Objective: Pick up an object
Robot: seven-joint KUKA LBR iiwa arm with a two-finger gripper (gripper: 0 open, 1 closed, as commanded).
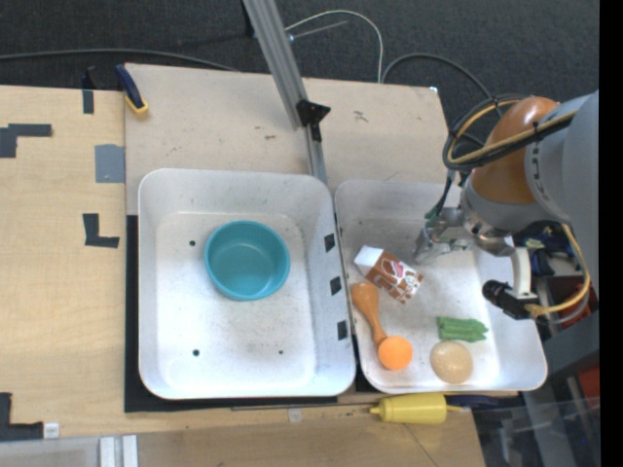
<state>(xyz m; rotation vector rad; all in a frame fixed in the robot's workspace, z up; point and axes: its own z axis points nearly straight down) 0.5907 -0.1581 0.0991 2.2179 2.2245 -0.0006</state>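
Yellow bottle [413,409]: we see it lying along the bench's front edge.
Right bin [516,368]: we count a small carton [389,275], orange ball [394,354], green piece [461,329], tan ball [451,362].
Left bin [165,358]: teal bowl [247,260].
Gripper [428,246]: above the right bin, near the carton; we cannot tell how its fingers stand.

Bench [58,261]: pale wood top with grey and black tape marks at its left. On it, a tan board [224,115] bearing two white bins side by side, touching: left bin [156,358], right bin [389,197]. Yellow bottle [414,409] lying just beside the right bin's front rim. Yellow-handled clamp [131,90] at the board's far left corner.
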